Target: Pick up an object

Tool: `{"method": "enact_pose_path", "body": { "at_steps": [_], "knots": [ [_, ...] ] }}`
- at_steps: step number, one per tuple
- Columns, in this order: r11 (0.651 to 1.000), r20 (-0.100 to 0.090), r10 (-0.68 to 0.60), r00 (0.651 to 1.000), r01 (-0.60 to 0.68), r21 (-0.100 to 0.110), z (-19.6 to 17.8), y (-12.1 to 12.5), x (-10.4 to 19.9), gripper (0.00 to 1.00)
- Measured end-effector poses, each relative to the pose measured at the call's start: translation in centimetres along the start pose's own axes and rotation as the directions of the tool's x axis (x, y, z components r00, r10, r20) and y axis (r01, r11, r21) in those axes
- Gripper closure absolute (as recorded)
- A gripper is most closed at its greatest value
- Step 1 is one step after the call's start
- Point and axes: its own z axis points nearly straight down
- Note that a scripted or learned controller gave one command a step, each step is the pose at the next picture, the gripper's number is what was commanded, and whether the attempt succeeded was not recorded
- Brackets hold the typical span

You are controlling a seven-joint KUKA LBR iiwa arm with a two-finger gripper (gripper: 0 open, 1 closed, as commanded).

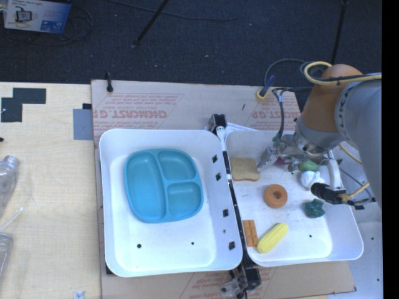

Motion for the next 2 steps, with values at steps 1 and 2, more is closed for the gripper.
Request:
{"method": "enact_pose_path", "body": {
  "at_steps": [1, 2],
  "knots": [
    [1.0, -0.008, -0.005, 1.0, 0.005, -0.017, 0.3, -5.6, -2.2, 0.0],
    [1.0, 0.003, 0.0, 1.0, 0.0, -0.022, 0.3, -9.1, -1.8, 0.0]
  ]
}}
